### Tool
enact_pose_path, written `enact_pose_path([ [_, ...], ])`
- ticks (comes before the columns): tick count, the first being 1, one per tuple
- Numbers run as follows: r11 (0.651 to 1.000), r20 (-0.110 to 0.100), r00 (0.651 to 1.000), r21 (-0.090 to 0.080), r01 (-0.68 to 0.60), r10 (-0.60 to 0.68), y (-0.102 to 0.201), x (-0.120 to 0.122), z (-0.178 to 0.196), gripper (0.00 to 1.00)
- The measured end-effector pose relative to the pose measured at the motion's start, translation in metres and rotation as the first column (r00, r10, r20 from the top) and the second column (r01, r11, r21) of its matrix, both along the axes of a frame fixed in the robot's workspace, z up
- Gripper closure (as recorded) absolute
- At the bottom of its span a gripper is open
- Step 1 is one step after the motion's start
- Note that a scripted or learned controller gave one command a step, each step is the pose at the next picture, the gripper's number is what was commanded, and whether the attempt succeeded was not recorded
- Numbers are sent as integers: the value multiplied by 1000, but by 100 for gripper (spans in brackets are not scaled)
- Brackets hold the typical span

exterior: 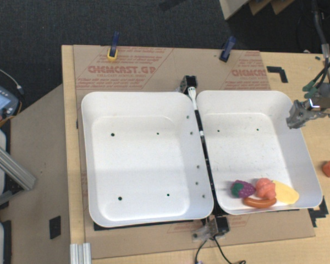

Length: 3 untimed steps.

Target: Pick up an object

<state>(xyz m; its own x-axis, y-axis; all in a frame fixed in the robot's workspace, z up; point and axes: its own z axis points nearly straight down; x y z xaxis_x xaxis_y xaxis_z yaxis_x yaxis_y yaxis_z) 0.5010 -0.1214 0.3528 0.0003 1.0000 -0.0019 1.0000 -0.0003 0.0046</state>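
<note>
Bins: 2 shallow white bins side by side on a cardboard sheet (154,65) printed with red lettering; the left bin (99,147) and the right bin (297,147) touch along a dark centre seam.
Objects in right bin: 4, bunched together in the near corner, well apart from the bin's far end.
Purple object: 1, a knobbly purple piece (242,188) at the left of the bunch.
Pink-orange object: 1, a lumpy pink-orange piece (265,187) in the middle, touching the purple one.
Yellow object: 1, a flat yellow piece (287,193) at the right, against the bin's near wall.
Red-orange object: 1, a curved red-orange piece (259,202) lying along the front of the other 3.
Clamps: 2 on the cardboard's far edge, a yellow-and-blue clamp (113,48) and a blue clamp (227,48).
Outside the bins: 1 small orange item (329,169) on the bench, just beside the right bin's right wall.
Gripper: 1, the gripper (296,116) sits at the right bin's right rim, near its far corner, well apart from the 4 objects.
Arm pose: the wrist comes in from the right edge, low and roughly level.
Pincer state: cannot tell; too small and blurred.
</note>
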Motion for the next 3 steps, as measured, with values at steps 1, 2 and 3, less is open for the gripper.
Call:
enact_pose_path([
  [1,1000,3,1000,-1,0,0,0,1,10,100],
  [2,1000,7,1000,-3,-1,1,0,2,21,100],
  [3,1000,10,1000,-4,-1,1,0,2,31,100],
])
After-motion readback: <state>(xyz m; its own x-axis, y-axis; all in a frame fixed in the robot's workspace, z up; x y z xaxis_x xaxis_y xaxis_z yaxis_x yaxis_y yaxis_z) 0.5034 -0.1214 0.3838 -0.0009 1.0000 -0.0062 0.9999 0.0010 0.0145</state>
